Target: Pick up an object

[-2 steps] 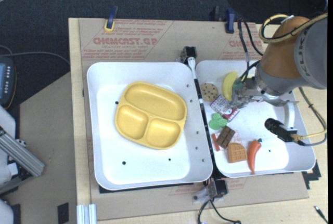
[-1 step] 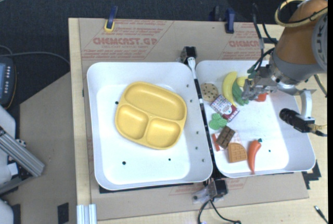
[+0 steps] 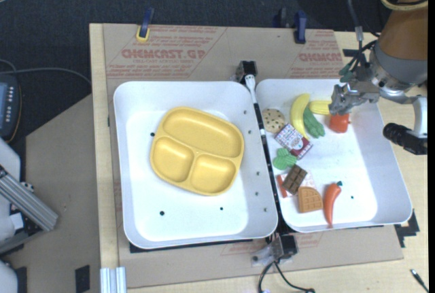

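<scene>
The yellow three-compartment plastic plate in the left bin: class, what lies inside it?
The yellow three-compartment plastic plate shows bare compartments with nothing lying in them. The shallow white left bin beneath is covered where the plate sits.

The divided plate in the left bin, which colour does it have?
Yellow all over; the divided plate shows clearly in the camera view.

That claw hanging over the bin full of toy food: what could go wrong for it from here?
1. The gripper hovers over a tight cluster: red toy, banana and green pepper lie close together, so it may nudge a neighbour or grab nothing.
2. That cluster sits near the far wall of the right bin; a descent slightly off could clip the wall.
</scene>
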Controlling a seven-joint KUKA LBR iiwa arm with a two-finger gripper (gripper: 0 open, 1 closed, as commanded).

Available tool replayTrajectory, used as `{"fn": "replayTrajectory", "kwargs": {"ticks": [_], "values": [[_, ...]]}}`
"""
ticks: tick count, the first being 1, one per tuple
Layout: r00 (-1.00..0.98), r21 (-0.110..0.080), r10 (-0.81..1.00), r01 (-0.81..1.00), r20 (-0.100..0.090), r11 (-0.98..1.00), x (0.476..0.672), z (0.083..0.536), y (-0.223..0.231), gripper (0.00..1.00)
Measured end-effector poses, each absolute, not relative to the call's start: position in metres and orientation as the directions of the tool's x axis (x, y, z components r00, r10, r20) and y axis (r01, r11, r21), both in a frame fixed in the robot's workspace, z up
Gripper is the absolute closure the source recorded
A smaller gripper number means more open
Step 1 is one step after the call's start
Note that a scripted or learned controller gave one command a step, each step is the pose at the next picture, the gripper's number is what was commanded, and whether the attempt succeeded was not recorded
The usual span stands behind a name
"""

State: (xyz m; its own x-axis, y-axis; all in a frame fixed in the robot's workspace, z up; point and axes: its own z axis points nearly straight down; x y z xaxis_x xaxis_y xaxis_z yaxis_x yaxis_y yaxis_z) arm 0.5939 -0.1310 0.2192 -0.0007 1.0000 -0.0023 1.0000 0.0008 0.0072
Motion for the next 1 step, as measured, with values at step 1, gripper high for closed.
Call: {"fn": "replayTrajectory", "kwargs": {"ticks": [1], "values": [[-0.001, 0.003, 1.0, 1.0, -0.001, 0.001, 0.5946, 0.2255, -0.131, 1.0]]}}
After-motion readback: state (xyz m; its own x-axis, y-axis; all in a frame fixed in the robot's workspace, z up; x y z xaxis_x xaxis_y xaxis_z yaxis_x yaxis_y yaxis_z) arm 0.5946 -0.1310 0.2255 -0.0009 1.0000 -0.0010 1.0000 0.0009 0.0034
